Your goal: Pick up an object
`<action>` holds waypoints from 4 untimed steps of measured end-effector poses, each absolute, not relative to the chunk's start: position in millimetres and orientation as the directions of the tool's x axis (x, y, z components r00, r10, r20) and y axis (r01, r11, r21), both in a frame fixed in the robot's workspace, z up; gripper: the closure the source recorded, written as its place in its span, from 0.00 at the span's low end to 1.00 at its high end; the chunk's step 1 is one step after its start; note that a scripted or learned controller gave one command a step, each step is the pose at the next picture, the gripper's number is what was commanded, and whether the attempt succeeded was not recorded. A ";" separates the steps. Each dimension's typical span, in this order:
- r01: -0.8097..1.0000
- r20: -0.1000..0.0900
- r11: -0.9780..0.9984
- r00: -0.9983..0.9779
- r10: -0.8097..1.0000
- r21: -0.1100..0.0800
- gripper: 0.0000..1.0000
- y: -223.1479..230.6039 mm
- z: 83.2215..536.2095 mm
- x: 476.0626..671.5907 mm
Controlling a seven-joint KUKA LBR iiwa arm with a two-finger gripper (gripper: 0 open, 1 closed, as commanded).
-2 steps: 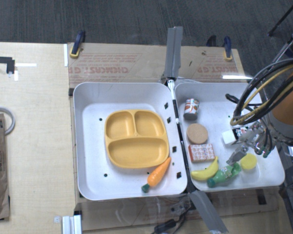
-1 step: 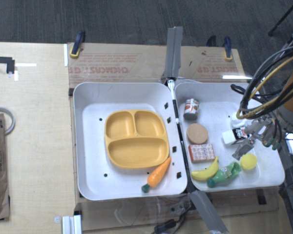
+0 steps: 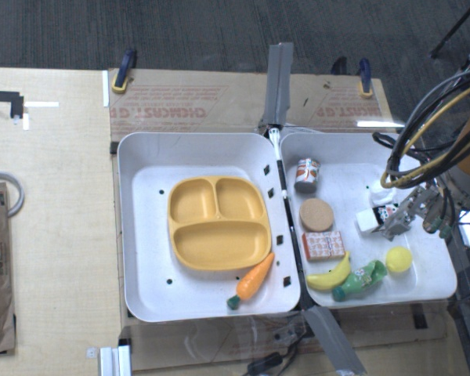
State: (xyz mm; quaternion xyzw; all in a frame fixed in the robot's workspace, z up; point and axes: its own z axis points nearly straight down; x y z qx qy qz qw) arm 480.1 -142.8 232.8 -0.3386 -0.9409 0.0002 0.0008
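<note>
Nearest the camera, along the front wall of the right bin (image 3: 352,151), a banana (image 3: 329,276), a green toy (image 3: 360,280) and a yellow ball (image 3: 399,259) lie close together; the banana and toy touch, so there is little room to come down between them. In the left bin (image 3: 141,233) a carrot (image 3: 253,279) rests against the plate (image 3: 218,222), well apart from the arm.

Further in, the gripper (image 3: 395,222) sits low over the right bin's right side, just beside a white block (image 3: 366,220); whether it is clenched or released I cannot tell, and nothing is seen held. I judge this the approach step, with the block the likely pick; 1 grasp is yet to be made.

The next move calls for centring over the block and closing squarely; the ball is near on the front side, and a box (image 3: 323,246) and disc (image 3: 316,215) lie to its left with bare floor between.

Farthest, a can (image 3: 306,174) stands near the divider; open floor lies behind the block toward the back wall, the best room for lifting away.
</note>
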 end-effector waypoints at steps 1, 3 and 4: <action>0.532 0.003 0.847 -0.847 0.532 -0.001 1.00 -101.3 145.6 485.9; 0.446 -0.021 0.895 -0.895 0.446 0.009 1.00 -115.1 99.6 494.6; 0.447 -0.012 0.895 -0.895 0.447 0.005 0.00 -115.4 96.4 491.5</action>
